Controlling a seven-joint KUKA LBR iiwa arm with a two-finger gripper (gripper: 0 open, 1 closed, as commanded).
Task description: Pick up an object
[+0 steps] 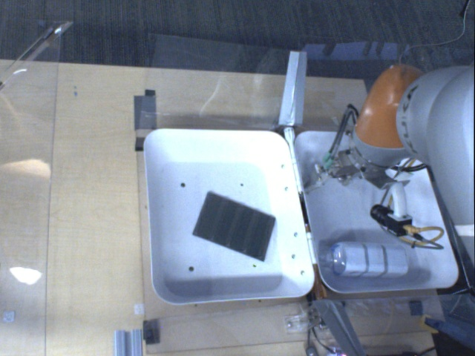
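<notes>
Pale wooden bench [82, 221] under dark ribbed floor; no legible writing anywhere. Two white bins: left bin [167, 154] with dark ribbed pad [234, 225] lying flat mid-floor; right bin [445, 269] with silvery cylinder [369, 259] near front wall. Gripper [331, 170] above right bin's far left corner, grip state impossible to tell

**Surfaces and finishes on the bench**

The bench [74, 221] looks like pale wood with a smooth, faintly glossy face. Both bins, the left bin [159, 199] and the right bin [445, 269], are smooth white plastic. The dark slab [234, 225] at frame centre is matt and ribbed. The lower-right cylinder [369, 259] looks like shiny silver metal. The arm [438, 110] is smooth grey, its band [380, 113] glossy orange.
</notes>
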